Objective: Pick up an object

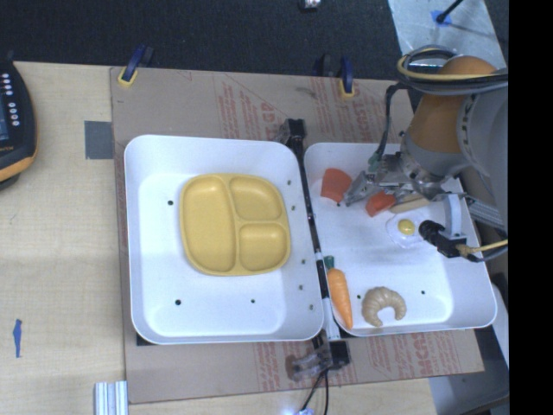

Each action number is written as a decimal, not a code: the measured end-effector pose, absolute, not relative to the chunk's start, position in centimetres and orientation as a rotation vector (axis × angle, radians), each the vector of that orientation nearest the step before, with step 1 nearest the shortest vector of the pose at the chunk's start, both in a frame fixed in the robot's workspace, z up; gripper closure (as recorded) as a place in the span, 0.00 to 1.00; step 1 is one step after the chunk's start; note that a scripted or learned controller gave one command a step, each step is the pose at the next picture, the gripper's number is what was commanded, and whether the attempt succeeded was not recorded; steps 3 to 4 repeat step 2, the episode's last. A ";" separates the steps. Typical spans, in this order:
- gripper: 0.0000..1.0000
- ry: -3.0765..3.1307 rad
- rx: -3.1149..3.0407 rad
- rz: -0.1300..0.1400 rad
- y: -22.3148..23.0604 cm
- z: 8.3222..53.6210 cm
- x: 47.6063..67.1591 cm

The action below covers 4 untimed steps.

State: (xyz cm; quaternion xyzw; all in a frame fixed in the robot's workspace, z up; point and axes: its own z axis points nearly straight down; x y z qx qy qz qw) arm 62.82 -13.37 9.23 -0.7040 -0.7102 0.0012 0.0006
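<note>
Hand low in right bin, far end, arm coming in from right. Finger state: cannot tell, tips merge with red pieces. Two red pieces flank hand: one just left, one just below, touching or nearly. Nearest target sits right under tips. Egg close, toward camera. Carrot and croissant well apart, near edge. Yellow tray in left bin.
</note>
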 end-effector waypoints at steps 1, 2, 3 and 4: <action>1.00 -2.230 -2.214 0.004 -13.6 10.4 62.9; 1.00 -2.234 -2.208 -0.006 -5.0 19.8 59.4; 1.00 -2.234 -2.208 -0.006 -5.0 19.8 59.4; 1.00 -2.234 -2.208 -0.006 -5.0 19.8 59.4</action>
